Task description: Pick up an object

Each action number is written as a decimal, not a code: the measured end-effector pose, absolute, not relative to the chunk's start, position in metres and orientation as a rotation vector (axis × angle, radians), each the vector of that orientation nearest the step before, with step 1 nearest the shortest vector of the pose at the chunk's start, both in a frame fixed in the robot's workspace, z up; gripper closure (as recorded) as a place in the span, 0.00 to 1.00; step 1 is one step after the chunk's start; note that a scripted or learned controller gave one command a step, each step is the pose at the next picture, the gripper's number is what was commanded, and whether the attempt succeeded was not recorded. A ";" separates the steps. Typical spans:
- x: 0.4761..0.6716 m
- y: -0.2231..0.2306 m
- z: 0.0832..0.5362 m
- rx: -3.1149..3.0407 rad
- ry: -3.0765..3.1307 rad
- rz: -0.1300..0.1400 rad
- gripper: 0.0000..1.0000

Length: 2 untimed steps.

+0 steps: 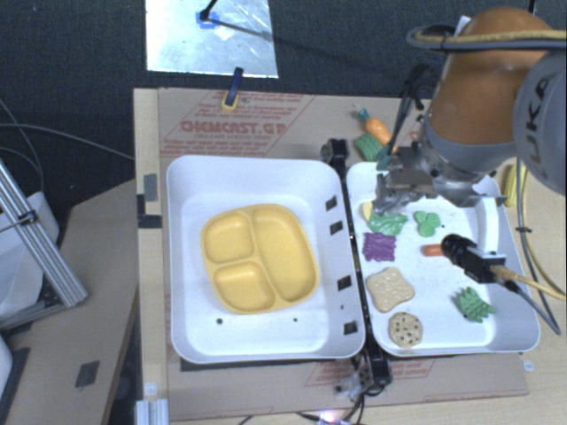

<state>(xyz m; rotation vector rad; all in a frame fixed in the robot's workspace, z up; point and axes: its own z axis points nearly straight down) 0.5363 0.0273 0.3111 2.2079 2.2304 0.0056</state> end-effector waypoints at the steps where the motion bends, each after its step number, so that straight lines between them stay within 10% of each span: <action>1: 0.536 0.027 0.311 2.208 2.230 0.005 0.00; 2: 0.493 0.059 0.342 2.213 2.229 0.005 0.00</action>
